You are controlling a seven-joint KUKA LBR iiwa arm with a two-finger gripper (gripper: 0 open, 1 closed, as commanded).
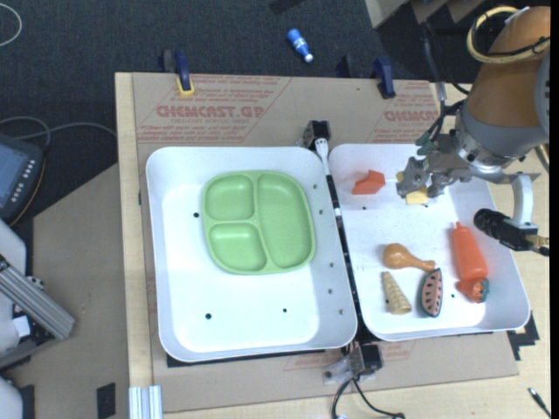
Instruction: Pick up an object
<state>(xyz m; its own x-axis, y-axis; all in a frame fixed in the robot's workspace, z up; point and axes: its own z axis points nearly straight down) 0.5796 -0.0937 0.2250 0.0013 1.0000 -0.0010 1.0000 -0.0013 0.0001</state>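
Grasp step in hand: the gripper [419, 187] sits low in the right bin [502, 317], beside the orange block [369, 182], a small yellow object [417, 198] at its tip, finger state indeterminable, so lifting next calls for a confirmed hold.

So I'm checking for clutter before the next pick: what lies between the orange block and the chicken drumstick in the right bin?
Nothing: the camera view shows bare white bin floor between the orange block and the drumstick.
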